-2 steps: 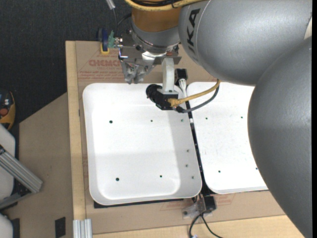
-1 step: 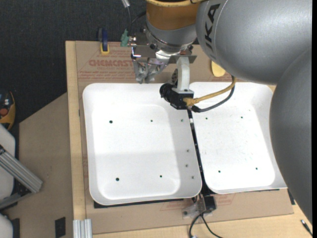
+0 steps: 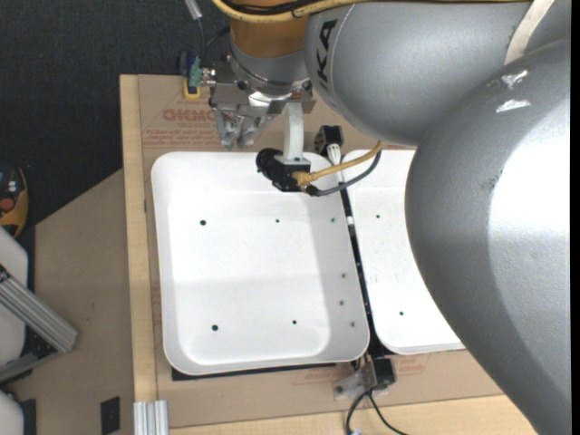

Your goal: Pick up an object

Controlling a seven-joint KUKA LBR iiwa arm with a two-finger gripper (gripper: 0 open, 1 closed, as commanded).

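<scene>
From my seat I see the arm (image 3: 426, 80) reaching in from the right and covering most of the right bin (image 3: 399, 270). The gripper (image 3: 237, 132) hangs over the far rim of the left bin (image 3: 254, 270), just past its back wall, above the cardboard (image 3: 145, 152). I cannot tell how the jaws stand; the metal parts under the orange band blur together at this slant.

I see nothing loose lying on the left bin's floor, only a few small dark dots. The one candidate is a small black thing (image 3: 272, 166) at the bin's far edge, just beside a white post and a yellow-tipped cable. I cannot tell whether it is a free object or part of the arm's own fittings; it looks joined to that cable, so I lean toward the latter.

If it is a loose object, I judge it light, small and fairly stiff, perhaps rubbery, with a rounded, curled shape. It should not be fragile. I would close across its narrow middle, coming straight down, since the bin wall right behind it leaves little room for a finger on that side. A rounded dark surface may slip, so a centred pinch matters.
</scene>
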